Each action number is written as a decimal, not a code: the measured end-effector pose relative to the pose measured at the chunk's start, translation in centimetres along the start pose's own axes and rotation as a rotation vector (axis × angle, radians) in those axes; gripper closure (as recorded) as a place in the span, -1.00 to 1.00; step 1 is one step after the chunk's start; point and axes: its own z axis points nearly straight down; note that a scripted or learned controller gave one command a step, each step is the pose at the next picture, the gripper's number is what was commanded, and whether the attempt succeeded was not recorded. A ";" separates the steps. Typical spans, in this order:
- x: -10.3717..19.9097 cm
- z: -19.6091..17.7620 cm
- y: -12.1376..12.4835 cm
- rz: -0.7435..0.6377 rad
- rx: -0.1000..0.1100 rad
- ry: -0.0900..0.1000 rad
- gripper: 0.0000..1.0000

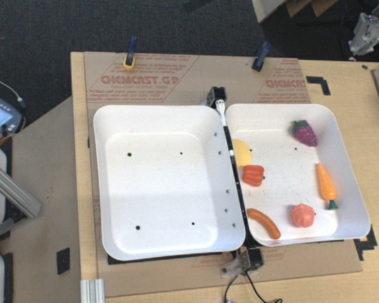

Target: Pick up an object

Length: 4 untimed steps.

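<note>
The right bin holds several toy foods. A purple bunch of grapes lies at its far right. A yellow piece rests against the left wall, with a red-orange pepper just in front of it. An orange carrot lies along the right side. A reddish sausage and a pink-red round fruit sit near the front wall. A pale grey part that looks like my gripper hangs at the top right, beyond the bench and far from every object.
The left bin stands beside the right one, joined along a black divider strip. Both sit on a brown board held by blue clamps at the back. A cable trails off the front.
</note>
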 end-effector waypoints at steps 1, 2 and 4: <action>0.0 -1.1 0.1 -0.001 -0.005 -0.003 1.00; 0.0 -2.2 0.2 -0.002 -0.009 -0.005 1.00; 0.0 -4.4 0.4 -0.003 -0.019 -0.011 1.00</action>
